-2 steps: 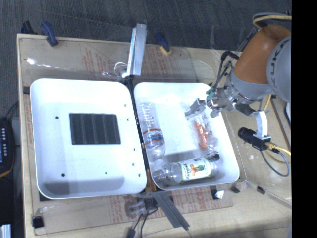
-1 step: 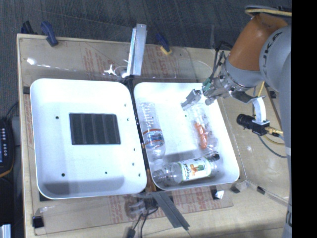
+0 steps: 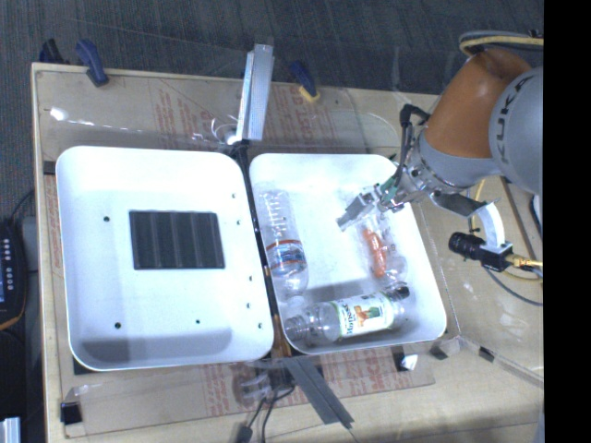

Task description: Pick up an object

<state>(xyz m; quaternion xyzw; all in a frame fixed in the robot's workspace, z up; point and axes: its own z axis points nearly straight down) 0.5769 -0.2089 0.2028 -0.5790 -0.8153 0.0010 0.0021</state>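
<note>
My gripper [image 3: 358,210] hangs over the upper right part of the right bin [image 3: 319,169], just above the top end of a clear bottle with orange contents [image 3: 379,253]. That bottle lies along the bin's right side with a dark cap [image 3: 399,293] at its lower end. A clear water bottle with a blue label [image 3: 284,247] lies along the bin's left wall. A clear bottle with a green and orange label [image 3: 349,319] lies across the front of the bin. I see nothing held in the gripper.
The left bin [image 3: 92,321] has a dark ribbed rectangle [image 3: 176,240] on its floor. A grey metal bar [image 3: 256,90] stands at the back between the bins, with blue clamps [image 3: 92,63] on the bench's far edge. The arm [image 3: 480,118] reaches in from the right.
</note>
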